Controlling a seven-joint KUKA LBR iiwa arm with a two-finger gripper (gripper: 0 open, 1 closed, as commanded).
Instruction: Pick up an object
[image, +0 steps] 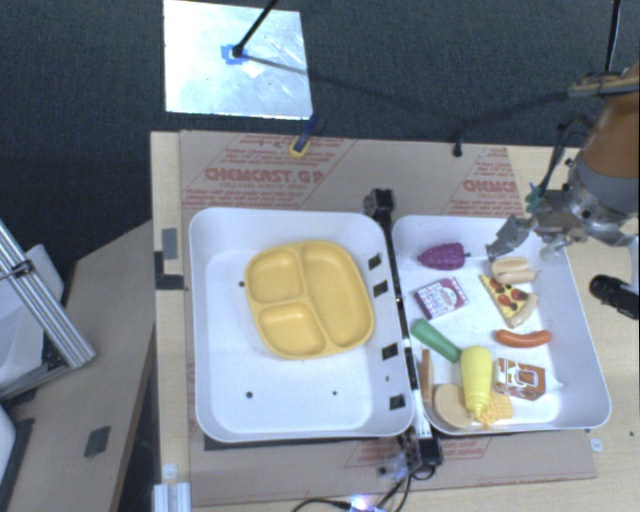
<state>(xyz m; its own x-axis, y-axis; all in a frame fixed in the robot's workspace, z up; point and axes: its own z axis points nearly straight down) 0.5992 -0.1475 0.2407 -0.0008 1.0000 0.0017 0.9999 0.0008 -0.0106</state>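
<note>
The right bin (580, 330) holds several toy foods: a purple eggplant (443, 256), a hot dog in a bun (512, 268), a pizza slice (510, 301), a red sausage (522, 339), a red-and-white packet (441, 297), a green cucumber (435, 340), a yellow bottle (477, 375) and a small printed box (522, 380). My gripper (527, 240) hangs over the bin's far part, just above and behind the hot dog. Its fingers are spread, and nothing sits between them.
A yellow divided plate (305, 298) lies in the left bin (215, 330). A black-clipped divider (395, 300) separates the two bins. A black part (615, 293) juts in at the right. A tan round piece (450, 405) lies at the right bin's near edge.
</note>
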